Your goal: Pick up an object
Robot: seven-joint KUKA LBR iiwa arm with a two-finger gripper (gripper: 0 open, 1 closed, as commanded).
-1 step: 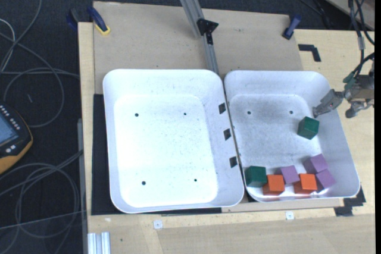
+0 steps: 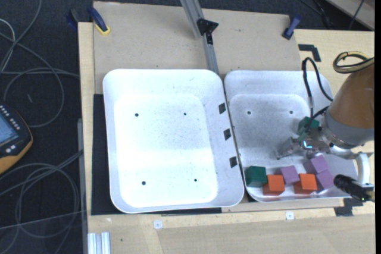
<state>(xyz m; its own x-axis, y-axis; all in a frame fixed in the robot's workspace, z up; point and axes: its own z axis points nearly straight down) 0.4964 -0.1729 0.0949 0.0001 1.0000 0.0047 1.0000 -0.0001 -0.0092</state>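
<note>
Down in the right-hand shallow white plastic bin point(image 2: 262, 98) sits the pincer point(image 2: 290, 150), low over the floor of the tray, its thin metal fingers point(image 2: 284, 151) pointing left and spread a little, with nothing between them, so it's released and holding nothing. Behind it, to the right, comes the grey arm with its orange band point(image 2: 356, 105). Just below the pincer, along the bin's near wall, lies the row of blocks: a dark green cube point(image 2: 256, 175) below and to its left, an orange cube point(image 2: 274, 184) and a purple block point(image 2: 289, 173) almost straight beneath, a second orange cube point(image 2: 308, 182) and more purple blocks point(image 2: 322, 171) below and to its right. Away to its left, the other white bin point(image 2: 119, 92) rests on the table point(image 2: 149, 33).
</note>
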